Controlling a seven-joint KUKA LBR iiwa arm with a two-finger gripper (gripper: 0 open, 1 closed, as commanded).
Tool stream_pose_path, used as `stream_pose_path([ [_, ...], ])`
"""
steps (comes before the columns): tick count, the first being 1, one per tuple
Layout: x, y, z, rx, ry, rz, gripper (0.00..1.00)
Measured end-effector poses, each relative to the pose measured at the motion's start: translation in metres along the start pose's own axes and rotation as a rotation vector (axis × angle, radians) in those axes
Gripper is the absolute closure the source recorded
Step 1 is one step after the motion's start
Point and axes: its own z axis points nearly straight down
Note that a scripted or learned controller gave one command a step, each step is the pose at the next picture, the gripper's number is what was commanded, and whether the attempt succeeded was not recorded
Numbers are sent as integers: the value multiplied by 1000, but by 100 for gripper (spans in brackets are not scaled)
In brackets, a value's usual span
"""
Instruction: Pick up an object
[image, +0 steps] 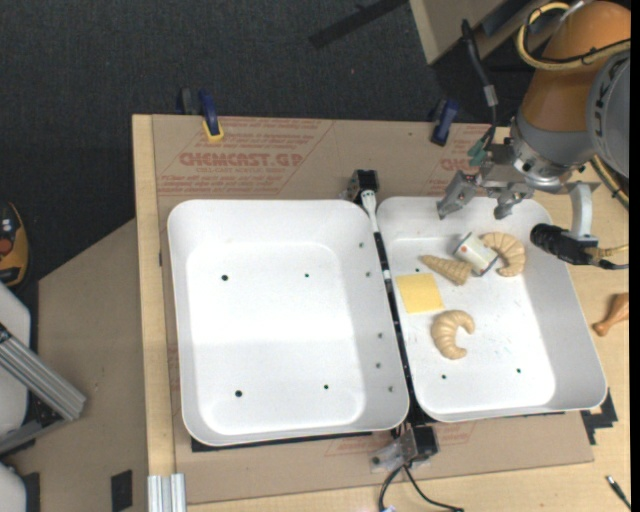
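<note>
Over right bin (570, 330) far edge, claw (480, 203) spread wide w/ nothing held, croissant (453, 332) below.

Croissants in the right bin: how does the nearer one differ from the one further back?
The front croissant lies alone on bare bin floor; the rear croissant lies against a small white cylinder. The front one sits below the yellow square; the rear one is closer to the pincer. Both are tan, curved pastries.
</note>
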Motion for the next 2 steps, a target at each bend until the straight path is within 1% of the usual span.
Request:
stream_pose_path([
  [1, -2, -21, 89, -23, -5, -2, 0],
  [2, 107, -74, 8, -6, 5, -10, 0],
])
